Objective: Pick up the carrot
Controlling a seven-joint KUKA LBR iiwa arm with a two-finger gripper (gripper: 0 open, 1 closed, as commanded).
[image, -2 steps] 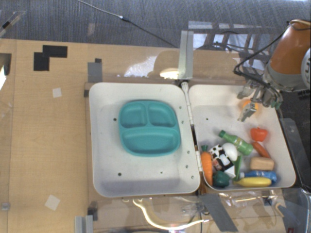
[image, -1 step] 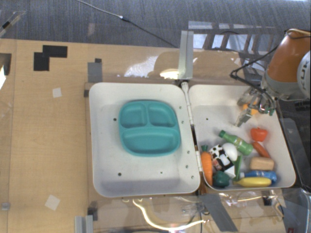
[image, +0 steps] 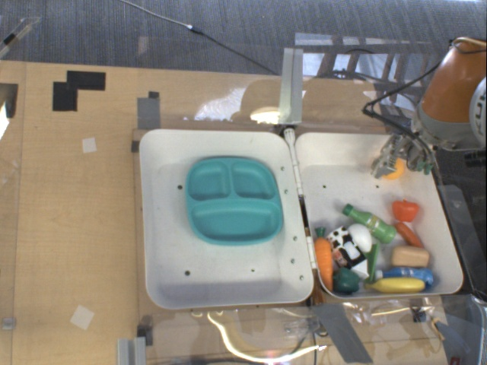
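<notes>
- Camera view: the grey arm with its orange band reached in from the right, above the right white bin's far corner.
- The tool hung over that corner with a small yellow-orange item at its fingertips; whether it was gripped could not be told.
- The orange carrot lay at the right bin's near-left edge, well apart from the tool, beside a black-and-white toy.
- A green bottle, a red tomato-like piece and a yellow banana lay nearby.
- The left white bin on the tabletop held a teal divided plate.
</notes>
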